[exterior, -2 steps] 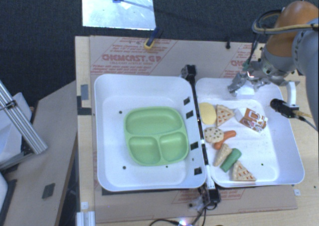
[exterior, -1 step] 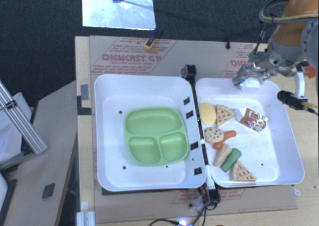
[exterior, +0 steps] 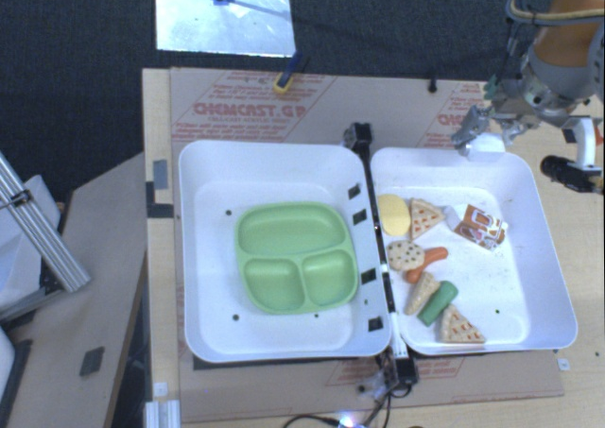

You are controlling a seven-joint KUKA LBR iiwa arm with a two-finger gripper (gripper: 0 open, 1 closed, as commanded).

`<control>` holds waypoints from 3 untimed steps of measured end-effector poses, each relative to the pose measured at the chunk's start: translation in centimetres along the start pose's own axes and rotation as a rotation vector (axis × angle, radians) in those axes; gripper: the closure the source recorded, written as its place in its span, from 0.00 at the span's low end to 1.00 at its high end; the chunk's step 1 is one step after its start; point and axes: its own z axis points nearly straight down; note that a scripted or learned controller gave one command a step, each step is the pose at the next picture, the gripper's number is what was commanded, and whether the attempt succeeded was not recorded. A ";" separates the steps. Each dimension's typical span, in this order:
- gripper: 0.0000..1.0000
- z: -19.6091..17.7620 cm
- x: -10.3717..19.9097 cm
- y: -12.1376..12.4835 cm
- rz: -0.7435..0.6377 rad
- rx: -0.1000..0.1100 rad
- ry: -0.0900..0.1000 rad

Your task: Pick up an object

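The right bin (exterior: 529, 190) holds several toy foods: a yellow lemon (exterior: 393, 214), a pizza slice (exterior: 425, 217), a brown and white carton (exterior: 480, 226), a round cookie (exterior: 405, 254), an orange carrot (exterior: 432, 258), a green cucumber (exterior: 439, 301), a tan wedge (exterior: 420, 292) and a second pizza slice (exterior: 460, 325). My gripper (exterior: 475, 126) hangs over the back rim of the right bin, well above and behind the carton. Nothing shows in its grasp.
In the left bin (exterior: 208, 180) lies a green three-compartment tray (exterior: 293, 256). A black divider strip (exterior: 371, 228) runs between the bins. The arm's grey and orange wrist (exterior: 562, 29) reaches in from the upper right. A metal plate (exterior: 224, 1) lies beyond the bench.
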 end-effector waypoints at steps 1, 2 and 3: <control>1.00 1.1 4.4 -2.6 -0.002 0.008 0.003; 1.00 1.5 8.3 -5.1 -0.002 0.008 0.002; 1.00 -0.7 12.7 -7.3 -0.002 0.006 0.004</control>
